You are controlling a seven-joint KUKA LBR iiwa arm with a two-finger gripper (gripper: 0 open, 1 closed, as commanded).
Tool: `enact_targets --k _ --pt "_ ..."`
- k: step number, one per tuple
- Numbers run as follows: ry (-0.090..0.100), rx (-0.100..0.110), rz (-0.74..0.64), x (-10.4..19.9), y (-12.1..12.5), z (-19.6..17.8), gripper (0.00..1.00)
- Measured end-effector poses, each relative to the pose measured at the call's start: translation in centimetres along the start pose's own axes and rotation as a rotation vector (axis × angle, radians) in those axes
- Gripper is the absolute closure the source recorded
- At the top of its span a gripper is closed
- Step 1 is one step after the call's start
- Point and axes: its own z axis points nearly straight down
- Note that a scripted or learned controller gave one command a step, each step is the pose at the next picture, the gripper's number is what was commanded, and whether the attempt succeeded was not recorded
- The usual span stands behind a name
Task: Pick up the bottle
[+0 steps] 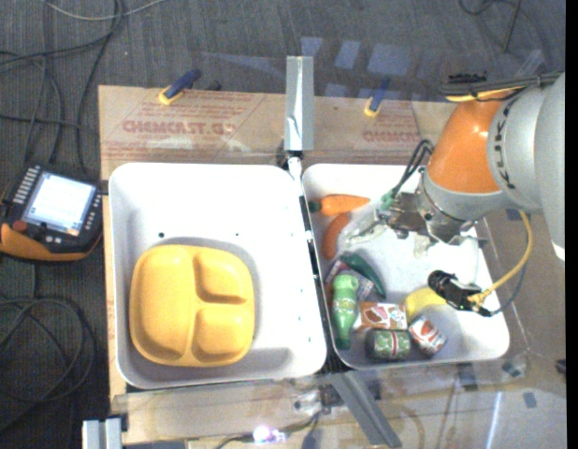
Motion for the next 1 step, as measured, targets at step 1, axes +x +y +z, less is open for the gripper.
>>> enact_targets --k 1 --pt "0.002 -0.019 -0.015 0.91 -1.65 5.18 0.0"
